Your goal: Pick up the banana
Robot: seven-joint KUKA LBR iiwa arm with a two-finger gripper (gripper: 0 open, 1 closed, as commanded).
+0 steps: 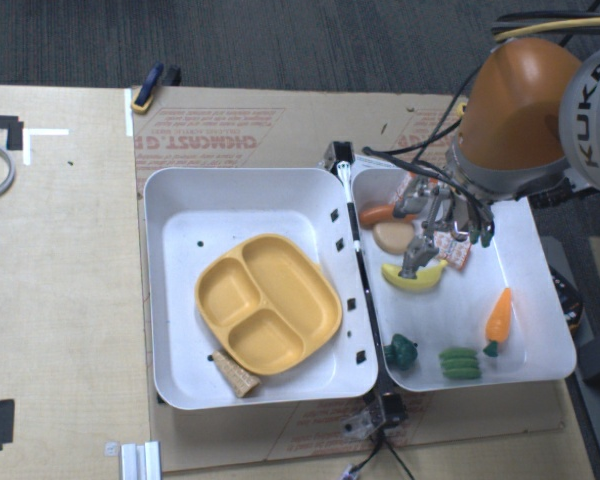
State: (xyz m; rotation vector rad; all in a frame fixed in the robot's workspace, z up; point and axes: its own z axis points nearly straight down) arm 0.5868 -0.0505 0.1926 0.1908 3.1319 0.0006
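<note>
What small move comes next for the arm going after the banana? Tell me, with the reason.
Probably a short, straight descent onto the curved yellow toy banana. The gripper sits right over the banana's upper edge in the right-hand shallow white bin, and nothing shows the fruit gripped yet. The tan rounded toy lies just beside it, so keep the approach vertical.

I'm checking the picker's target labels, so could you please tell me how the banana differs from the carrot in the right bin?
The banana is yellow and curved; the carrot is orange, straight and tapered, with a green end. The banana lies near the bin's left wall, right under the gripper; the carrot lies apart, toward the right wall. The banana lies roughly crosswise; the carrot lies nearly lengthwise. Both rest in the right bin.
</note>
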